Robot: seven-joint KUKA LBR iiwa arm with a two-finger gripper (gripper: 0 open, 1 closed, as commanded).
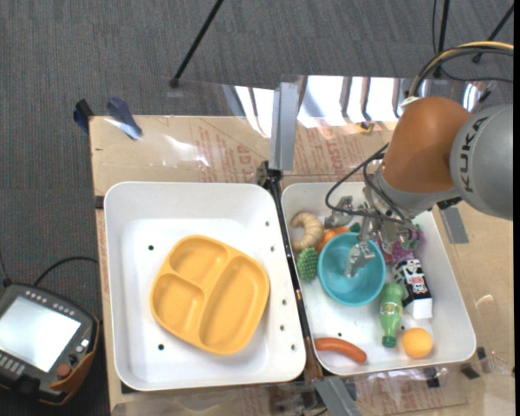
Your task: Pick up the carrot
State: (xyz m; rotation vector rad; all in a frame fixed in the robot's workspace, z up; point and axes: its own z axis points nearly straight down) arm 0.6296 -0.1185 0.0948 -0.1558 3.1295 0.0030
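Note:
The carrot (334,235) shows as a small orange piece in the right bin (455,315), wedged between a croissant (308,226) and the far-left rim of a teal bowl (350,281); most of it is hidden. My gripper (360,258) hangs over the inside of the teal bowl, just right of the carrot and slightly nearer the camera. Nothing is visibly held in it. The arm's orange band (420,154) sits above the bin's far edge.
The right bin also holds a green spiky toy (308,263), purple grapes (407,248), a black-and-white bottle (412,284), a green bottle (391,313), an orange (417,343) and a red sausage (340,349). The left bin (139,206) holds a yellow divided plate (210,293).

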